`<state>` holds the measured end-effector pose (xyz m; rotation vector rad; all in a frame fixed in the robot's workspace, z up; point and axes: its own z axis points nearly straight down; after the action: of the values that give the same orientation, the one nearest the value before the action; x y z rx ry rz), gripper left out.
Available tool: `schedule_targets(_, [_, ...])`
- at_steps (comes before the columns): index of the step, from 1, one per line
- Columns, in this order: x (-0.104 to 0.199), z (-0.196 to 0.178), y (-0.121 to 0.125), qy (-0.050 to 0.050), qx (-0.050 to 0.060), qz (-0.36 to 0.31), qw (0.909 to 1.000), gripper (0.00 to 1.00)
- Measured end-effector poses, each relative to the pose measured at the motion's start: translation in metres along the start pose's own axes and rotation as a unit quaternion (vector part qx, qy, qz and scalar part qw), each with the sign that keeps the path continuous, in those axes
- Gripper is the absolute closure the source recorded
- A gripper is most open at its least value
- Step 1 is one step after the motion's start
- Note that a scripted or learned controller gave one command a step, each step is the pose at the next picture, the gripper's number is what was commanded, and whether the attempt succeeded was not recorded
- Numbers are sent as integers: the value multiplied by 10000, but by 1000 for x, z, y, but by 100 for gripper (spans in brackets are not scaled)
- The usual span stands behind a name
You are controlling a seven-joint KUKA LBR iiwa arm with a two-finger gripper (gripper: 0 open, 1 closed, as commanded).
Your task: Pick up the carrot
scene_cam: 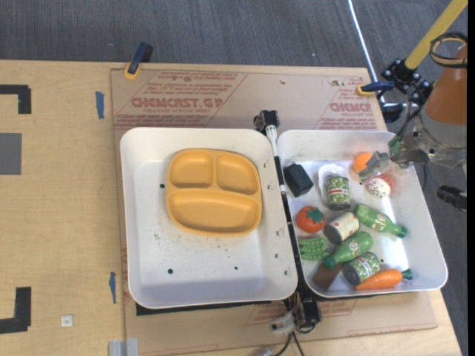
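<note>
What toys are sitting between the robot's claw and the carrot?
In the camera view, between gripper and carrot: a white egg, a green bottle, a green-labelled can.

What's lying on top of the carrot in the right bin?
The carrot lies at the right bin's near edge. A green-labelled can leans across its upper side, hiding part of it. What lies under the carrot is covered.

Robotics lab bench: cardboard sheet [223, 95] clamped over a plywood top [52, 199], blue tape marks [99, 104], grey carpet [223, 13], toy food binned.
</note>
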<state>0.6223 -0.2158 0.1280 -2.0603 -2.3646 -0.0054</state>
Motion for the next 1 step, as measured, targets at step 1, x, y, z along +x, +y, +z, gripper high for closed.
schedule_targets(1, [21, 43, 41, 14, -7, 1266, 9920, 0])
